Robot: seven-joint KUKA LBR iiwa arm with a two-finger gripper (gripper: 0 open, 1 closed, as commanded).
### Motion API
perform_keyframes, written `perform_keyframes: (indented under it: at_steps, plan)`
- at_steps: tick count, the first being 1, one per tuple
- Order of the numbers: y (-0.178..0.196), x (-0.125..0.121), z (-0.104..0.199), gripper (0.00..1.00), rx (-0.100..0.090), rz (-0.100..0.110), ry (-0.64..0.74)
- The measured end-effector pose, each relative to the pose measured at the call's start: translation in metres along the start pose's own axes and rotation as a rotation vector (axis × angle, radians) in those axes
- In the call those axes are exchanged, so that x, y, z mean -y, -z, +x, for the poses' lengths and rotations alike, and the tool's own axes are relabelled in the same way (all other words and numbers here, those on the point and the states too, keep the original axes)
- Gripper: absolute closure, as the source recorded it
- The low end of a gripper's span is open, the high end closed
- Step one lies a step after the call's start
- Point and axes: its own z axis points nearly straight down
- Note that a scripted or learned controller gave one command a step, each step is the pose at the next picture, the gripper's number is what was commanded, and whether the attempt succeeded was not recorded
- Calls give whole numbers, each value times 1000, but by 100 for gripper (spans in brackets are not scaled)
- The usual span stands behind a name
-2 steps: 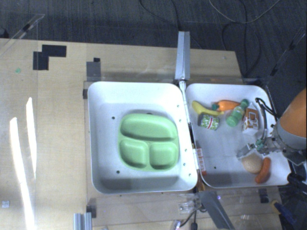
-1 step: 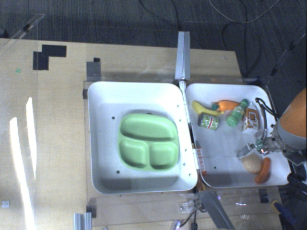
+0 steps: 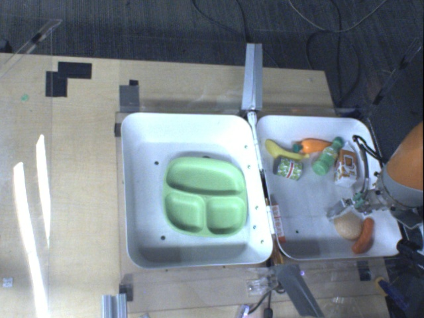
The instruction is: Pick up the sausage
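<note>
— Wooden bench (image 3: 79, 177), two white bins. Nearest in the right bin (image 3: 311, 234)?
— Sausage (image 3: 362, 236), beside a bun (image 3: 346, 226), likely free to lift. Gripper (image 3: 351, 204) just above; opening impossible to tell. Farther back: can, bottle, banana.

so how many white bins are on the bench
2. The left bin holds a green tray; the right bin holds the sausage and other food items.
</note>
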Motion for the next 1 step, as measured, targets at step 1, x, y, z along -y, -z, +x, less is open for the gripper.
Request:
perform_keyframes:
  at_steps: [1]
  plan:
    - [0,0,0,0,0,0,0]
